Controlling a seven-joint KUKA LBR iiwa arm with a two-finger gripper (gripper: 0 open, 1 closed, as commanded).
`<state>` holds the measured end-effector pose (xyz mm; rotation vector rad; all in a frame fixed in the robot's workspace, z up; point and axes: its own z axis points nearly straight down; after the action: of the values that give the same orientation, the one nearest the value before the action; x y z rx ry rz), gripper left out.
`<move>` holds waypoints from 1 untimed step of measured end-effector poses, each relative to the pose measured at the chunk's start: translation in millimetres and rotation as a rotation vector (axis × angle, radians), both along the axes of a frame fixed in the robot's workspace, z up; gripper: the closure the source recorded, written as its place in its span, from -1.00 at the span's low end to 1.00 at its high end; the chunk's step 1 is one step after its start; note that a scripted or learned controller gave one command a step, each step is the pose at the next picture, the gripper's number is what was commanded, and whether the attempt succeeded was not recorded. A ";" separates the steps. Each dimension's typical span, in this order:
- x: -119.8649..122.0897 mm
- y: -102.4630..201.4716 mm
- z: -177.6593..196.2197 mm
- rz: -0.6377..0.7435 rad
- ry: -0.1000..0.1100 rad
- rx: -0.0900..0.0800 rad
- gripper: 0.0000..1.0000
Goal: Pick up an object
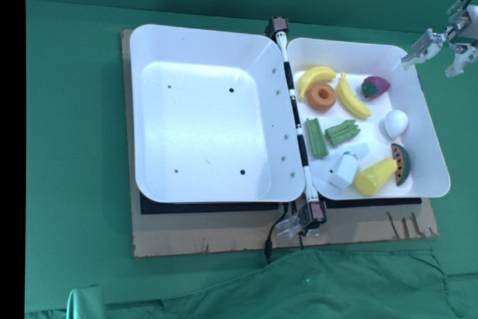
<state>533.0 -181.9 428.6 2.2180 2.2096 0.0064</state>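
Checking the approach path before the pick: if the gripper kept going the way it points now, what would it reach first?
The gripper points down-left toward the right bin. Going on, it would probably cross the bin's far right rim and reach the purple toy fruit first, though depth is unclear from this one view.

Bright, even overhead light, soft shadows, mild glare on the left bin [202, 123].

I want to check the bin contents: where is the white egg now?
The white egg lies in the right bin, near its right wall, below the purple fruit and above the watermelon slice.
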 end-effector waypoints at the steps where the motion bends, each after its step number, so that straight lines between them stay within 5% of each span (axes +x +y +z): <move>1: 4.6 -5.6 -85.6 -0.002 0.013 0.004 -1.00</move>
<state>537.6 -187.5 343.0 2.2284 2.2162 -0.0043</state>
